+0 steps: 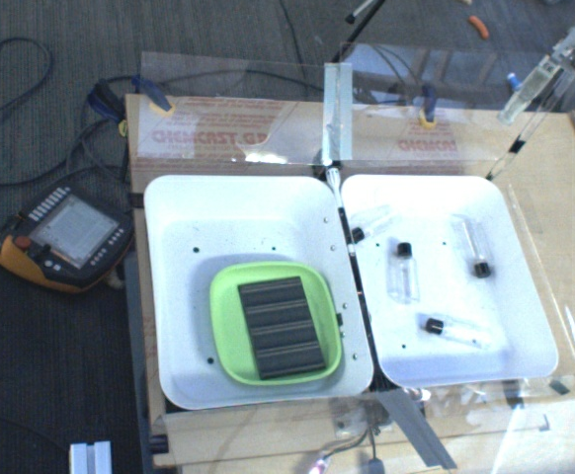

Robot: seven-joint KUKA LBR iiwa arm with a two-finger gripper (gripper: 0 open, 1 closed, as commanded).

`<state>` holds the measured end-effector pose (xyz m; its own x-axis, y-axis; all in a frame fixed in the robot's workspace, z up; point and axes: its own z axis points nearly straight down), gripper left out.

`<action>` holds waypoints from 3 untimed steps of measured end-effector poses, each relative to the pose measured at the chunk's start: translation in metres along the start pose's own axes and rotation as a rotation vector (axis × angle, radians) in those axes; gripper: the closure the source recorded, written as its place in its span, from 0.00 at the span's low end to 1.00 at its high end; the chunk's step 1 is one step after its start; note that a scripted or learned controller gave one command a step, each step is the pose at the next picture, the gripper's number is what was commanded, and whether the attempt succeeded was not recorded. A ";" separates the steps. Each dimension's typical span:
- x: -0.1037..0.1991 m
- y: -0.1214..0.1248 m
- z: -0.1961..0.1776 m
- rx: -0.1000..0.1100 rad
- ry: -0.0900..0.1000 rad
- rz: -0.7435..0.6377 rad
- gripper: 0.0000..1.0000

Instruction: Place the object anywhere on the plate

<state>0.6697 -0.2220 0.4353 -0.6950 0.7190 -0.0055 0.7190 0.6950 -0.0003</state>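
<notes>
A green plate [226, 299] bearing a dark ridged block [283, 327] sits in the left bin [174, 235]; clear vials [402, 271] lie scattered in the right bin [505, 349]. I cannot tell the end effector's state.

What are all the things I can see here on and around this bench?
Bins: two, white, shallow, side by side on the bench.
Plate: one, light green, square, in the left bin.
Ridged block: one, dark grey, lying on the plate.
Vials: at least three, clear with black caps, lying apart in the right bin; a fourth near the bin's left wall may be another.
Clear panels: two, transparent with reddish lettering, behind the bins.
Handheld control pad: one, grey and orange, on the dark floor left of the bench.
Cables: several, black, on the floor at left and behind.
</notes>
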 end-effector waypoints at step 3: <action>0.004 -0.006 0.000 -0.001 0.000 -0.295 0.00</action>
<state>0.6627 -0.2232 0.4354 -0.8742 0.4856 -0.0057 0.4856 0.8742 -0.0009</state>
